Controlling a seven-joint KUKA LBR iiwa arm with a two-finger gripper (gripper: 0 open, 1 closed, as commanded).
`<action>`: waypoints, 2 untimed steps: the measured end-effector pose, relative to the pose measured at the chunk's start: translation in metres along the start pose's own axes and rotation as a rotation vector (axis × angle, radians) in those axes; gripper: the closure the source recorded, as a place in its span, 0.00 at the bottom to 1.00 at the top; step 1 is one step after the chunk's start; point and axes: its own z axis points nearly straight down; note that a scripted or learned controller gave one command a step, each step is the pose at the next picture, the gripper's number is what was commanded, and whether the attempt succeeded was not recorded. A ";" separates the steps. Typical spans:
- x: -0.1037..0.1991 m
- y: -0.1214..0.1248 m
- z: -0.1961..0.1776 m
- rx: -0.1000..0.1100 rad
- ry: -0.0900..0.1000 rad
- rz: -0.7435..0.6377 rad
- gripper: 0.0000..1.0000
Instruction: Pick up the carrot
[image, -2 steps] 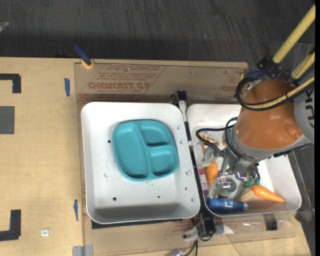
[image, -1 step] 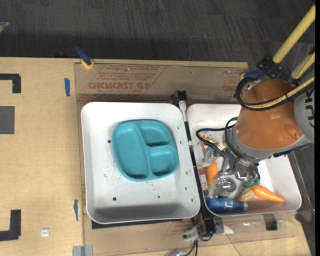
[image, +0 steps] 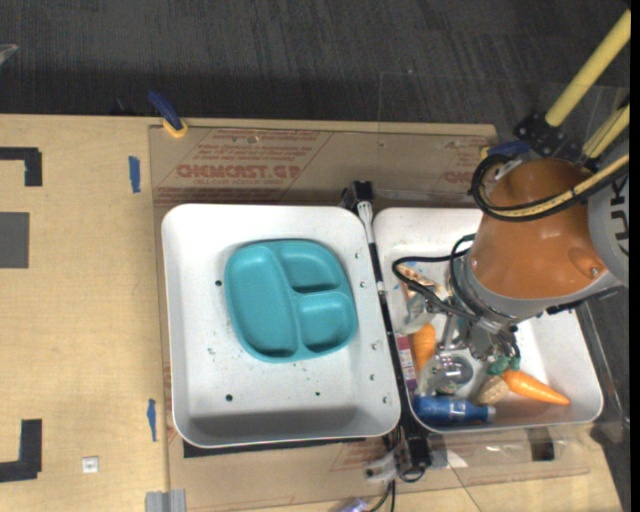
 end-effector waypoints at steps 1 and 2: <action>0.000 0.000 0.000 0.000 0.000 0.000 0.00; 0.000 0.000 0.000 0.000 0.000 0.000 0.00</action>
